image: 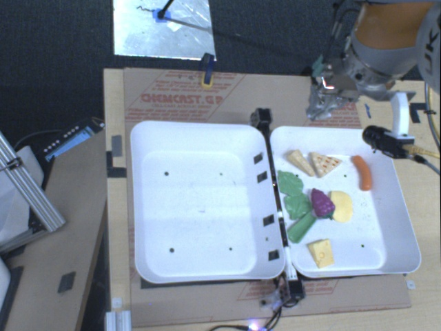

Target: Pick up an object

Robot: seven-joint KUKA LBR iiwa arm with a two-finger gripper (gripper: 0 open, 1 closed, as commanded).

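Surveying the bench from nine o'clock across to three o'clock, entries as follows.

Left bin (200,198): shallow, white, with a few dark dots on its floor; no goods lie in it.

Divider (272,198): dark clips along the seam where the two bins meet.

Right bin (386,250): holds all the candidate objects, clustered toward its twelve o'clock and centre.
- Green leafy piece (289,183) and green pieces (298,216) below it, close against the seam at nine o'clock of the bin.
- Two tan wedges (299,161) (325,163) at twelve o'clock, just beside each other.
- Purple piece (322,203) at centre, touching the yellow round piece (341,206) at its three o'clock side.
- Yellow cheese block (320,252) at six o'clock, standing apart from the rest.
- Orange sausage-shaped piece (362,172) at two o'clock, apart from the rest.

Gripper (322,107): hangs beyond the bin's far rim, at twelve o'clock of the right bin, over the cardboard and not over any object. Nothing shows between its fingers and it touches none of the goods. How wide it stands I cannot tell; the metal parts blur together.

Step in hand, by judgement: the approach, with no pick begun. The next move calls for carrying the gripper toward six o'clock over the bin, choosing a piece, and descending on it. The cheese block or the orange piece look easiest, each having free space around it; the purple and yellow pair risk being nudged together.
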